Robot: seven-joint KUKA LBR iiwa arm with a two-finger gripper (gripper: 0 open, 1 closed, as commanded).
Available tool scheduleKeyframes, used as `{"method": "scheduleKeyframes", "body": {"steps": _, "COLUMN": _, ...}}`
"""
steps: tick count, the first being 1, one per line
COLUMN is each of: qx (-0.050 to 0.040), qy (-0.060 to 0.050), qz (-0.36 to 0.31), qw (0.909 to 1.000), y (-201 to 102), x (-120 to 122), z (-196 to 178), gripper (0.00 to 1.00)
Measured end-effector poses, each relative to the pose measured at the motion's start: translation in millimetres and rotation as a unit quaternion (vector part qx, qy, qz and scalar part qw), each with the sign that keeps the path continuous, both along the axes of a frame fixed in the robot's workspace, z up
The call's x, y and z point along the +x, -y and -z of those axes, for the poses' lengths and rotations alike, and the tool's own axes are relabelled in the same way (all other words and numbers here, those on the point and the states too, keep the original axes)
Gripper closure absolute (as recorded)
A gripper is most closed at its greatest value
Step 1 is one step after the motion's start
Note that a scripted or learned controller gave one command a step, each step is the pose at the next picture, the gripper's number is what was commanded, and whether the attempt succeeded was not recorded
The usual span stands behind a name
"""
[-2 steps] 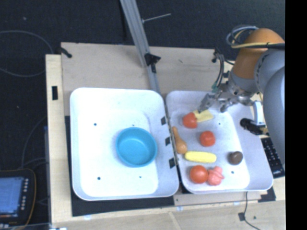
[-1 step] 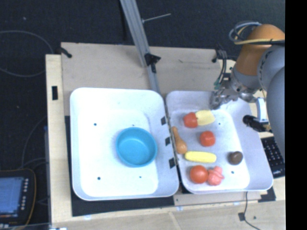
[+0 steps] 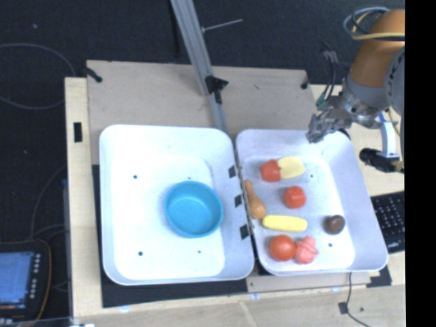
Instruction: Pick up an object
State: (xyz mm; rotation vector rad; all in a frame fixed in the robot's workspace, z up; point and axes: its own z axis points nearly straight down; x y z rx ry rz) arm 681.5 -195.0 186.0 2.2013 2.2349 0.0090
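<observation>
Progress: nothing lifted yet | hand [image 3: 317, 132] hovers over the right bin [image 3: 340, 157], upper right of frame, finger spread unclear | toys, like the red ball [image 3: 294, 197], all lie in it | grasp remains.

Two smooth white plastic bins [image 3: 122, 182] sit on a matt, pale wood-look worktop [image 3: 272, 87]. A glossy blue plastic bowl [image 3: 193, 208] catches the light, as do shiny plastic toy tomatoes [image 3: 282, 248]; a brushed metal rail [image 3: 194, 39] crosses above.
</observation>
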Motion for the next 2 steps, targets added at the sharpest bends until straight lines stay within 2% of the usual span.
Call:
{"method": "scheduleKeyframes", "body": {"steps": 1, "qx": -0.0007, "qy": 0.001, "qz": -0.002, "qw": 1.0000, "y": 2.2, "x": 0.3, "z": -69.2, "gripper": 1.00}}
{"method": "scheduleKeyframes", "body": {"steps": 2, "qx": -0.0020, "qy": -0.001, "qz": -0.003, "qw": 1.0000, "y": 3.3, "x": 1.1, "z": -65.2, "gripper": 1.00}}
